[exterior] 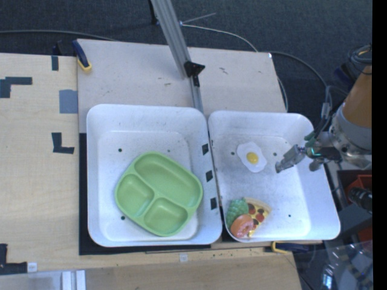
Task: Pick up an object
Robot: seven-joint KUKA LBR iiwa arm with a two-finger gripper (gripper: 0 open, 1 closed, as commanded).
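Nothing is lifted yet: the fried egg toy [251, 157] lies in the right bin [314, 219], near the gripper [289, 161], whose grip I cannot tell, perhaps holding nothing.

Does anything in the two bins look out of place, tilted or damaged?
Nothing stands out. The green tray lies flat in the left bin; the fried egg and pizza slice lie in the right bin.

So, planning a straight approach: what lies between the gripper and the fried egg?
In the camera view, only bare white bin floor lies between the gripper and the fried egg.
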